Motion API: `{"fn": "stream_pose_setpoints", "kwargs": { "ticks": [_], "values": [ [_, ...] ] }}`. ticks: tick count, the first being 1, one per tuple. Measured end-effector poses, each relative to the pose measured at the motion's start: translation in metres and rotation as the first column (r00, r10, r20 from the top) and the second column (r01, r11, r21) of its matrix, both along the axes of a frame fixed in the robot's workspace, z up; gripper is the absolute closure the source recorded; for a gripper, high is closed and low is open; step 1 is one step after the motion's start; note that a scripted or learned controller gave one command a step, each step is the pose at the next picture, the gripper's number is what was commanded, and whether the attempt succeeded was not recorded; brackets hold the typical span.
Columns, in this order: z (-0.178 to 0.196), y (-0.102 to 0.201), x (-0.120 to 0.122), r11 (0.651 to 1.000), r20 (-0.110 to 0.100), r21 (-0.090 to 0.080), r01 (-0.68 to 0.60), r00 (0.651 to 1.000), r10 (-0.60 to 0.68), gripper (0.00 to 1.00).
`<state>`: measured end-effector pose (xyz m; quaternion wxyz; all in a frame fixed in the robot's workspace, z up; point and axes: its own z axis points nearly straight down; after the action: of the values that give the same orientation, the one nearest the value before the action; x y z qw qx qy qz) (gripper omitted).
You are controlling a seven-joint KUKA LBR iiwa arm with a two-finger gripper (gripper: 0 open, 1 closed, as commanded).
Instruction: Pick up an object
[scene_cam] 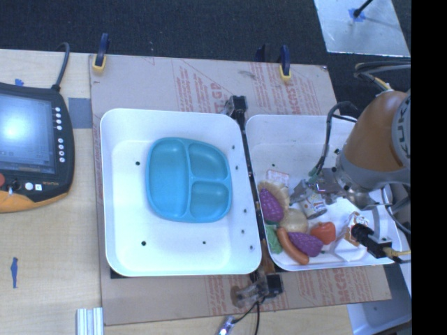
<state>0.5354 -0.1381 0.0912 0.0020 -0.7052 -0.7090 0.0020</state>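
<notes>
The right bin [293,128] holds a heap of toy foods along its left and front side: a purple piece [270,204], a beige piece [295,220], a second purple piece [305,243], an orange carrot-like piece [291,250], a red piece [323,232] and something green [271,234]. My gripper [312,195] hangs low in this bin, just right of the heap and above the red piece. Its metal fingers point left toward the beige piece. I see nothing clearly held between them.
The left bin [122,243] carries a blue divided plate [188,180]. A teach pendant [31,142] with a lit screen lies at the far left. Clamps [284,61] hold the cardboard at the back. The arm's orange-banded wrist [377,135] covers the right bin's right side.
</notes>
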Motion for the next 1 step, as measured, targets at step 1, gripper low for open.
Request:
{"fn": "stream_pose_setpoints", "kwargs": {
  "ticks": [1],
  "values": [
    [0.0101, -0.0011, -0.0001, 1.000, -0.002, -0.001, -0.003, 1.000, 0.003, 1.00]
  ]
}}
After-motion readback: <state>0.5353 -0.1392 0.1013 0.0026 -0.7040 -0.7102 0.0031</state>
